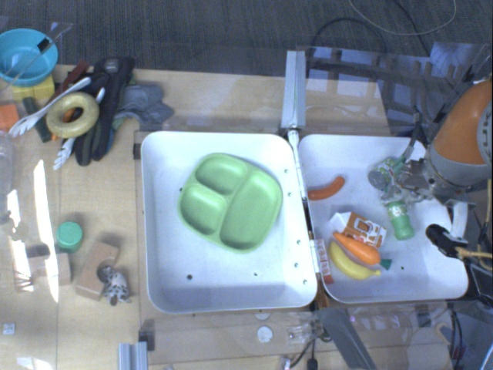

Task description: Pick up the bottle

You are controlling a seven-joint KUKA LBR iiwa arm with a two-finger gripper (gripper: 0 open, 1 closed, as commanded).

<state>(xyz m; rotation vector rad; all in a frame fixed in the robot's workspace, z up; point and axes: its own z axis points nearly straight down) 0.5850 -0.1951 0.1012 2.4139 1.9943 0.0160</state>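
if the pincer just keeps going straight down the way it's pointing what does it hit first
Most likely the green bottle, which lies in the right bin just under the pincer. Height is hard to judge from this slanted view, so it could instead meet the bin floor beside the bottle.

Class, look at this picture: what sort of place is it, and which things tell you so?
Probably a robotics lab bench: a robot arm reaches over two white bins, toy food like a carrot lies inside, and cables trail behind.

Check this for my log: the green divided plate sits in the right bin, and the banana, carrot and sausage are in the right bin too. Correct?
Not quite. The camera view shows the green divided plate in the left bin, alone. The banana, carrot and sausage are indeed in the right bin.
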